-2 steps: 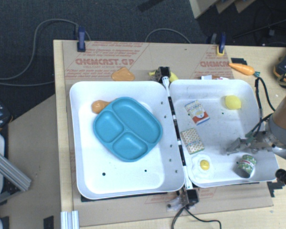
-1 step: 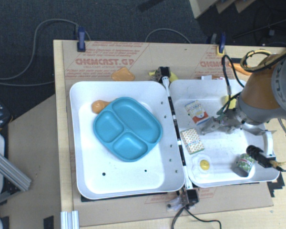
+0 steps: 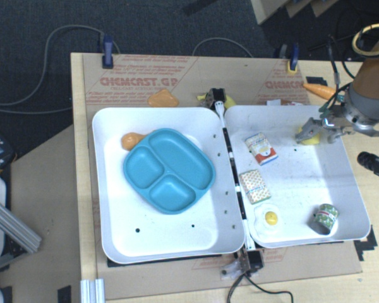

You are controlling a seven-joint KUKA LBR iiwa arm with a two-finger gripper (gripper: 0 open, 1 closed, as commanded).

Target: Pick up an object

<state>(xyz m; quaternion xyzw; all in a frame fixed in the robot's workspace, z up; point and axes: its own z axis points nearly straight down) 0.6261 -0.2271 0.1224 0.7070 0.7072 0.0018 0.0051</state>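
At the upper right of the frame the gripper [image 3: 314, 133] hangs low over the far right corner of the right bin [image 3: 341, 188], its two fingers spread apart, one reaching toward the left and one pointing down. Just under and between them lies a small yellow object [image 3: 311, 141], possibly a bit of toy food; the view is too coarse to say whether a finger touches it, and it is not pinched between them. The arm [image 3: 366, 96] enters from the right edge, grey at the wrist with an orange-brown band above.

Elsewhere in the right bin, a small red and white carton [image 3: 261, 149] lies near the upper left, a patterned packet [image 3: 254, 186] sits below it close to the divider, a white disc with a yellow centre [image 3: 269, 218] rests near the lower left corner, and a green and white can [image 3: 325, 218] lies on its side toward the lower right.

In the left bin [image 3: 114, 226] a blue divided plate [image 3: 168, 170] fills the middle, with an orange object [image 3: 131, 141] touching its upper left edge. Beyond the bins, on the bench [image 3: 82, 169], an orange piece [image 3: 163, 98] lies above the left bin and another orange piece [image 3: 320, 90] near the arm.
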